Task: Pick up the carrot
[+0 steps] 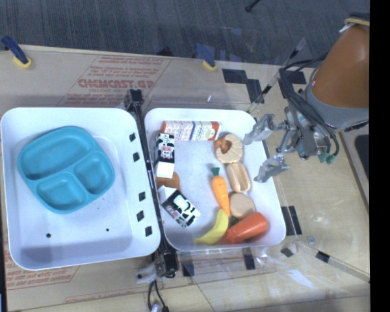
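The carrot, orange with a small green top, lies lengthwise in the right bin, its top pointing away from the front. A hot dog bun is right beside it and a banana lies at its lower tip. My gripper hovers at the right rim of that bin, up and to the right of the carrot. Its two grey fingers are spread apart with nothing between them.
The right bin also holds a red-and-white carton, a doughnut-like pastry, two black-and-white boxes, a white cube, a tan round piece and a red pepper. A blue divided plate sits in the left bin.
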`<act>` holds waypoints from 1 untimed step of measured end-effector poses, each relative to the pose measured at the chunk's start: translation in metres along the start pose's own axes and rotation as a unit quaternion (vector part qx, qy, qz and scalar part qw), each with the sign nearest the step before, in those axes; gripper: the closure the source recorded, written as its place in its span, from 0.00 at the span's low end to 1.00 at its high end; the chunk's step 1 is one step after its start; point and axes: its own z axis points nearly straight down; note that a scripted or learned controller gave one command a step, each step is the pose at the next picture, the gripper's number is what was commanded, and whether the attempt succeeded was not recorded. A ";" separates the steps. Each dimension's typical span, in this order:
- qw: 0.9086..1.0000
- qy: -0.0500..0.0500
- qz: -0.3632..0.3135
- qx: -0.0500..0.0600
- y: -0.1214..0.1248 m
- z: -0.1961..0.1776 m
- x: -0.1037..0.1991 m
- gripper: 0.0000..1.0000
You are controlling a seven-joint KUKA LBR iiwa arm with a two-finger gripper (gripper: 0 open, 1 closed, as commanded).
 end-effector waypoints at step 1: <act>0.997 0.005 -0.077 -0.004 0.005 0.117 -0.032 0.00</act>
